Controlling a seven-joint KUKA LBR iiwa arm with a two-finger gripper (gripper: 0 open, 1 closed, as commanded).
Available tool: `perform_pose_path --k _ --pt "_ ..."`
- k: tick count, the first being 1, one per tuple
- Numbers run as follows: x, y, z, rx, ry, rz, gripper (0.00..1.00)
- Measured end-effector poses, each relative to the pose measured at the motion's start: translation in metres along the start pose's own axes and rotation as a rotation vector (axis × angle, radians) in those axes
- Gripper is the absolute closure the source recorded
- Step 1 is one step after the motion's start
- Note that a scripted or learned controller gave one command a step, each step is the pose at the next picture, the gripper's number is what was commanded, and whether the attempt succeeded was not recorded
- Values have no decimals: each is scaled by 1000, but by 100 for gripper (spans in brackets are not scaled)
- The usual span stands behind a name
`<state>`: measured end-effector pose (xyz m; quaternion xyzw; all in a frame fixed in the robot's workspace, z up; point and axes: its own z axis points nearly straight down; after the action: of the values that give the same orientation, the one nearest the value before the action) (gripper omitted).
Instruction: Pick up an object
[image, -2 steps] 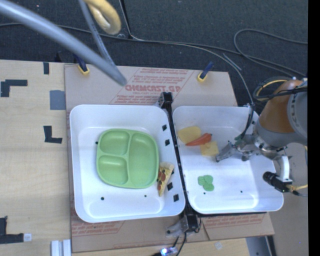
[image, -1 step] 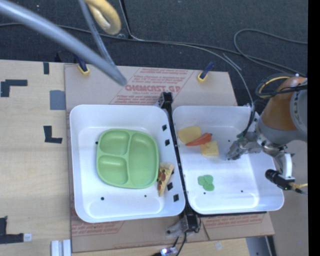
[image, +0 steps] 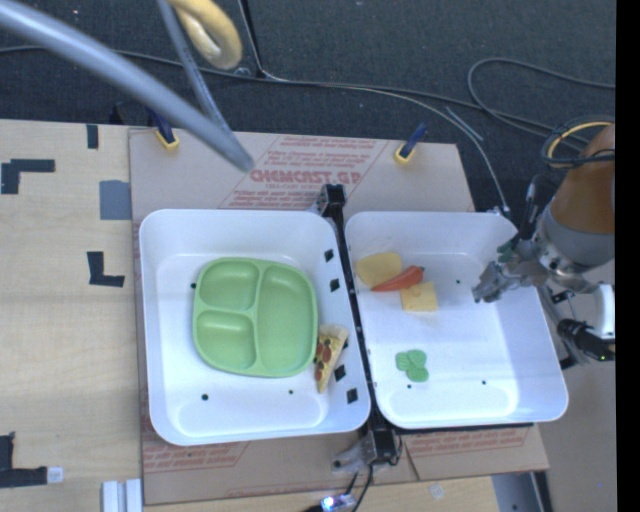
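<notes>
In the camera view, the right bin serves as the landmark. To its left, touching along a black divider, sits the left bin, which holds a green compartment plate and, just beside the plate's lower right corner, a pizza slice toy leaning toward the divider. Inside the right bin, toward its upper left, a yellow chunk and a paler yellow block lie with an orange carrot-like piece between them, all three touching or nearly so. Nearer the bin's front, well apart from that cluster, lies a small green leafy piece. The gripper hangs over the right bin's upper right part, near the wall, with the grey wrist and orange band behind it at the bin's right rim. The yellow block is the nearest object, to the gripper's left, with bare white floor between them. Whether the pincer is released or clenched cannot be told; nothing is seen between its tips.
</notes>
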<state>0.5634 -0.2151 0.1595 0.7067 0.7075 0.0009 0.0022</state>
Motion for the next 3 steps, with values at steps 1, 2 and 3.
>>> perform_pose_path --k 1,2,3 --pt "-6 5 -46 0 0 0 100" --pt "-6 6 -65 3 1 0 100" --pt "45 -8 -70 6 3 -4 100"
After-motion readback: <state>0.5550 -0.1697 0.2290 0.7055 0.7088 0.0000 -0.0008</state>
